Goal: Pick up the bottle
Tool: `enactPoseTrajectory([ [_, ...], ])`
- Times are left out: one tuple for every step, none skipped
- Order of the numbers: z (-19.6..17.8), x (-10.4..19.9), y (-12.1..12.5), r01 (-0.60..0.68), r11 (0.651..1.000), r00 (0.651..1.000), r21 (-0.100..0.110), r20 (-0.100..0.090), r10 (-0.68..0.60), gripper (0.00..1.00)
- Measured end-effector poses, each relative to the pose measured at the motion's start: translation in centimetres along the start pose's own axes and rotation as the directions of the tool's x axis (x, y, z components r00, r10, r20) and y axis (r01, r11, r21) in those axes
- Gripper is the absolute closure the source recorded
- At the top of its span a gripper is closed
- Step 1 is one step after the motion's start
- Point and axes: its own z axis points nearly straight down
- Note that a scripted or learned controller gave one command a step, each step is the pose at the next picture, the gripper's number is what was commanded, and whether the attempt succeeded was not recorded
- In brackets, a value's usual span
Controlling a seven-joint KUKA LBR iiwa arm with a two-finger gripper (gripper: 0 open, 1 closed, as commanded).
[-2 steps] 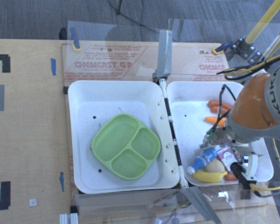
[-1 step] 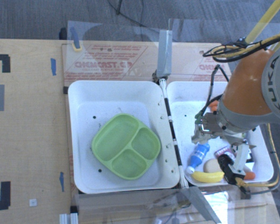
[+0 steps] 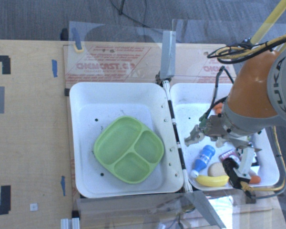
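The bottle (image 3: 203,158) is small and blue with a white cap end. It lies tilted on the floor of the right bin (image 3: 181,99), near the front. My gripper (image 3: 194,134) hangs over the same bin, just up and left of the bottle and apart from it. The grey arm with its orange band (image 3: 251,87) covers the bin's right half. The bottle lies free on the bin floor.
A yellow banana (image 3: 212,180) and a beige egg-shaped item (image 3: 216,168) lie right in front of the bottle. Orange and red items (image 3: 253,179) sit at the front right. The left bin (image 3: 86,104) holds a green divided plate (image 3: 128,149).
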Motion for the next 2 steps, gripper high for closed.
enactPoseTrajectory([
  [3.4,-4.8,0.4,0.053,0.999,0.999,0.001,-0.001,-0.053,0.00],
  [12.3,-8.3,0.6,0.084,0.996,0.996,-0.001,-0.001,-0.084,0.00],
])
